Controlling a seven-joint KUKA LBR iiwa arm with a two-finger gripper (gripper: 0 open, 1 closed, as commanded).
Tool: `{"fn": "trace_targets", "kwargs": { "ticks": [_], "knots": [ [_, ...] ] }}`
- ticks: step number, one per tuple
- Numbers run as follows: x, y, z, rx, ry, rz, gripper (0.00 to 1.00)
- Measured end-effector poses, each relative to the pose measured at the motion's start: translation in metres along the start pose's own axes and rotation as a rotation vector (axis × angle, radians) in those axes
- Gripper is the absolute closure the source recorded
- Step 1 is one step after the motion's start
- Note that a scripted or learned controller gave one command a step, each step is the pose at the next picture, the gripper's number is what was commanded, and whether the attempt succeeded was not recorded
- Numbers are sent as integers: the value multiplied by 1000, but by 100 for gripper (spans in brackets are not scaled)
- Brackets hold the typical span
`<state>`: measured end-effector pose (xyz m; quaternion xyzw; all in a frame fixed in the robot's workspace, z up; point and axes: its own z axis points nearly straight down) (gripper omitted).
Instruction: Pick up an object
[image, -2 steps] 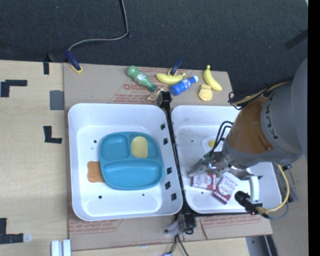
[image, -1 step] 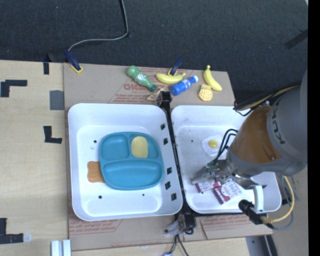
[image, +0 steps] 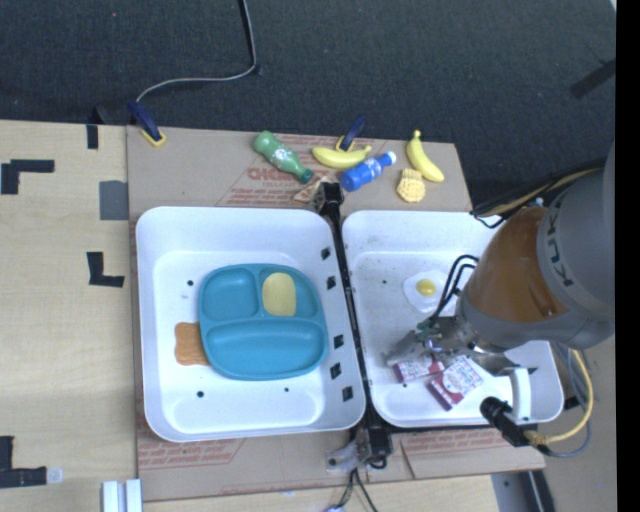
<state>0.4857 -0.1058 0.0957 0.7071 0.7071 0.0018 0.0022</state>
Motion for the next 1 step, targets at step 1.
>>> {"fn": "trace_targets", "kwargs": {
  "ticks": [1],
  "knots": [
    [57,45,-89,5,1,-3,100]
  ]
}}
